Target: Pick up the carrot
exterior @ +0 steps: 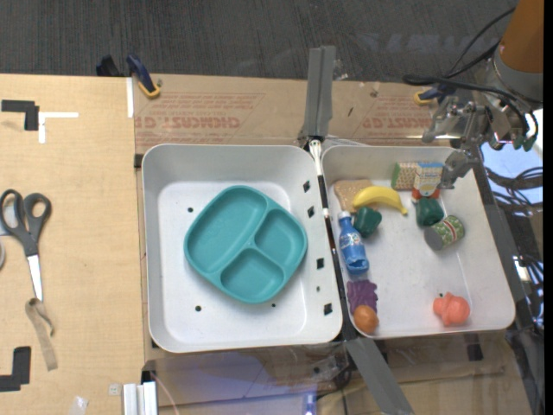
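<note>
The gripper (448,176) hangs over the far part of the right bin (484,232), its dark tip just above a red-and-green piece (428,210). From this angle I cannot tell whether it is spread or closed, and nothing can be seen held in it.

The carrot (450,309) lies well apart from the gripper, on the floor of the right bin towards its near right corner, close to the near wall. Nothing touches it. It looks like a short, stubby lump of salmon-orange with a small bump on its left side. It is blurred, so no finer detail can be made out.

Just beside the gripper tip, at the far wall of the right bin, sits a small box (415,175). A green can (445,230) lies on its side a little nearer in the bin, touching or almost touching the red-and-green piece. A banana (380,199) lies in the far left part of the bin, with a blue bottle (351,245) along the left wall. Purple grapes (361,293) and a round orange piece (365,319) sit in the near left corner.
</note>
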{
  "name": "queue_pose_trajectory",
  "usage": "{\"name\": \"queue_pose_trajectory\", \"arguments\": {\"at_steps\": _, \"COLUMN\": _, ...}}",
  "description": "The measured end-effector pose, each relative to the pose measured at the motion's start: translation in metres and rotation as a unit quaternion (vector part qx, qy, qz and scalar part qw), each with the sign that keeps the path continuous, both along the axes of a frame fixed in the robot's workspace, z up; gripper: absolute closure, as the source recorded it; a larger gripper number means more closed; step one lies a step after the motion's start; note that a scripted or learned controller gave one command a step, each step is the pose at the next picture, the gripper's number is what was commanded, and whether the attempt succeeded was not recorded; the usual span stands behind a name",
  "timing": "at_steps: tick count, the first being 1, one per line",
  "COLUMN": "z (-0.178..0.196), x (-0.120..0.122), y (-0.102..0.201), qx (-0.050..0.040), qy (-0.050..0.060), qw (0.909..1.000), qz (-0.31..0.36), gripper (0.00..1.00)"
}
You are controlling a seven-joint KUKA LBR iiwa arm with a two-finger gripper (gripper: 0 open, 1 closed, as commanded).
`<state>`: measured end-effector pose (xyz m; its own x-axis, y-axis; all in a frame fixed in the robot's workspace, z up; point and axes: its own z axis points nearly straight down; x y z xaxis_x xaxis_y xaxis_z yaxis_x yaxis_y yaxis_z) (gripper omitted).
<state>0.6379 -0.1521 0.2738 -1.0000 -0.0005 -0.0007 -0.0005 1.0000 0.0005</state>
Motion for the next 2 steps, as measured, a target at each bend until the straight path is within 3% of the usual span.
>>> {"name": "queue_pose_trajectory", "arguments": {"at_steps": 1, "z": 0.009, "x": 0.001, "y": 0.0, "qx": -0.0002, "qy": -0.002, "qw": 1.0, "qz": 0.001, "gripper": 1.0}}
{"name": "queue_pose_trajectory", "arguments": {"at_steps": 2, "z": 0.153, "x": -0.037, "y": -0.038, "qx": -0.0004, "qy": -0.001, "qw": 0.9982, "qz": 0.059, "gripper": 1.0}}
